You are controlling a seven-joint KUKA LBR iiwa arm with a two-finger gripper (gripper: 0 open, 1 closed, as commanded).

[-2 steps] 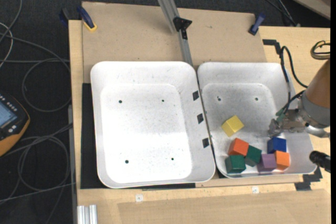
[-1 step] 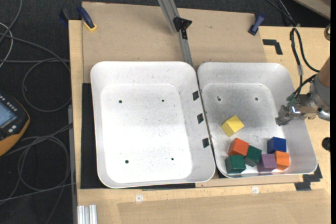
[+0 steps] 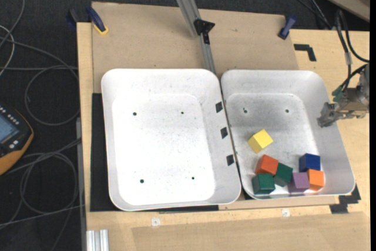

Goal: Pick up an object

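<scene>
Several small coloured blocks lie in the right bin (image 3: 317, 88). A yellow block (image 3: 260, 140) sits alone near the bin's middle. Closer to the front edge are a red-orange block (image 3: 268, 165), a green block (image 3: 284, 173) and a dark green block (image 3: 264, 184). A purple block (image 3: 300, 180), a blue block (image 3: 309, 161) and an orange block (image 3: 316, 178) cluster at the front right. My gripper (image 3: 326, 117) hangs at the right bin's right rim, up and to the right of the blocks, touching none of them.
The left bin (image 3: 117, 85) stands beside the right one. A slanted metal rail (image 3: 187, 0) runs down from the top to the gap between the bins. Blue clamps (image 3: 97, 22) hold the board's back corners. Cables lie on the floor at left.
</scene>
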